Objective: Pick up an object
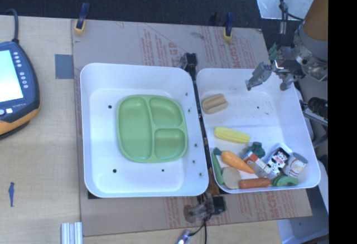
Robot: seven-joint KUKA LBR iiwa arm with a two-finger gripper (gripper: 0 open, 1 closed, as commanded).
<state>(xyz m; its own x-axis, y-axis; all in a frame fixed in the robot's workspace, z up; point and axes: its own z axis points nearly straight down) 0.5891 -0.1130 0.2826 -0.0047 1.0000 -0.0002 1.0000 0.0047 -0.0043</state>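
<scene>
1. Nearest us, along the near wall of the right bin (304,126), we find the heap of toy food: one orange carrot (236,161), one red sausage (254,183), one pale round disc (230,175), one small can (296,166), one printed carton (276,160) and some green bits we cannot sort out.
2. Beyond the heap lies one yellow corn cob (231,135), and farther still, close to the bin's left wall, one tan bread roll (214,103), each apart from its neighbours.
3. We judge the roll or the cob the easiest target: both look like light, hard, smooth plastic, likely to slip, so we would close across the short width at the middle.
4. We count two white bins; the left bin (92,126) holds one green divided plate (152,127).
5. Above the right bin's far right corner hangs the gripper (270,77), its fingers spread and nothing between them, well apart from the roll.
</scene>
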